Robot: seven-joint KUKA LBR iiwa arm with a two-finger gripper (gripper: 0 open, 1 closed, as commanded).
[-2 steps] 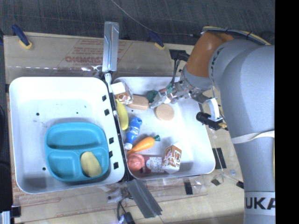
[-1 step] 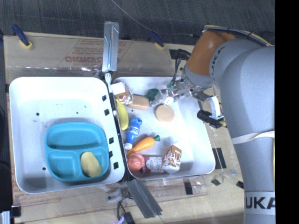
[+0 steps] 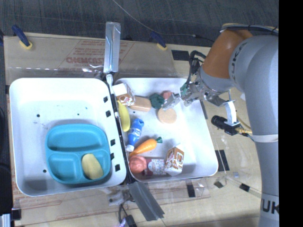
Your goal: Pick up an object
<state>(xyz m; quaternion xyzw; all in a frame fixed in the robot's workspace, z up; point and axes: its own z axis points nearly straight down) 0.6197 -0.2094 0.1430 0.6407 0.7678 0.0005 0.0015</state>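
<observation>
Right bin: arm (bent from right) sets end effector low by tan disc; grip perhaps shut, cannot tell.

The tabletop is a pale wooden surface seen at a slant, with dark carpeted floor beyond its far edge. Two shallow white bins sit directly on it, side by side and touching along their inner walls: the left bin and the right bin. Behind them, a clear plastic sheet with red printing lies flat across the tabletop's far part, held by two blue clamps with yellow tips, one at the far left corner and one near the middle. Short black tape strips mark the bare wood to the right of the right bin.
</observation>
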